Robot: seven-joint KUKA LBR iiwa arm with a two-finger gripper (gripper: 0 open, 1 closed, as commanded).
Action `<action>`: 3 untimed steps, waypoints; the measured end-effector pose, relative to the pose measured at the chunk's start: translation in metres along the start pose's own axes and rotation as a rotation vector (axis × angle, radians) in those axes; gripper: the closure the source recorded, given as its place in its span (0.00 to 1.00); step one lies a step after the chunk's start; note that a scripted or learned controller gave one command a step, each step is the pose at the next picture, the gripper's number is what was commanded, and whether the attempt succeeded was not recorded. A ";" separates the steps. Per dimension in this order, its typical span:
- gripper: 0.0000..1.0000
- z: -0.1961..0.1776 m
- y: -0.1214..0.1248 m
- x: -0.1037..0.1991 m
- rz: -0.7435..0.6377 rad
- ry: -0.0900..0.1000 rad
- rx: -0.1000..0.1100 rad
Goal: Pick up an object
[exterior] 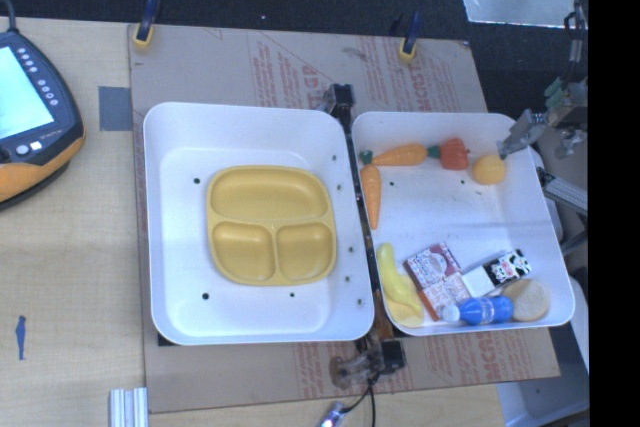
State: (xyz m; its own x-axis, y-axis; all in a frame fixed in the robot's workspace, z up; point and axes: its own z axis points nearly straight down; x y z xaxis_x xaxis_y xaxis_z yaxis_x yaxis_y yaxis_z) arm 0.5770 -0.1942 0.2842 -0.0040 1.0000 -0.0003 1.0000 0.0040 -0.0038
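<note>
The right bin [520, 215] holds several items. An orange carrot [400, 155], a red fruit [454, 153] and a small yellow fruit [489, 169] lie along its far side. A second carrot [371, 195] rests against its left wall. At the near side sit a yellow banana [397, 287], a red-and-white carton [437, 277], a black-and-white carton [508, 267], a blue bottle [480, 312] and a tan round piece [528, 299]. My gripper [530, 133] hangs over the bin's far right corner, just right of and above the yellow fruit, partly cut off by the frame's edge.
The left bin [170, 175] carries a yellow divided plate [270, 223]. A teach pendant [25, 115] lies on the bench at the far left. Two clamps [146, 20] [409, 35] pin the cardboard sheet at its far edge.
</note>
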 end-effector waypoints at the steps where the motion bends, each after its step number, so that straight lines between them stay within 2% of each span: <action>1: 0.00 0.080 0.079 -0.017 -0.002 0.000 0.003; 2: 0.00 0.193 0.079 0.008 -0.002 0.000 0.002; 3: 0.00 0.176 0.080 0.045 -0.003 -0.001 0.003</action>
State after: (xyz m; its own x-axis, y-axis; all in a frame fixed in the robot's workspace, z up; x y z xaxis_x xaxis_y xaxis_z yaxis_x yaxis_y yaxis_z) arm 0.6561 -0.1486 0.1074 -0.0068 1.0000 -0.0010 1.0000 0.0068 -0.0063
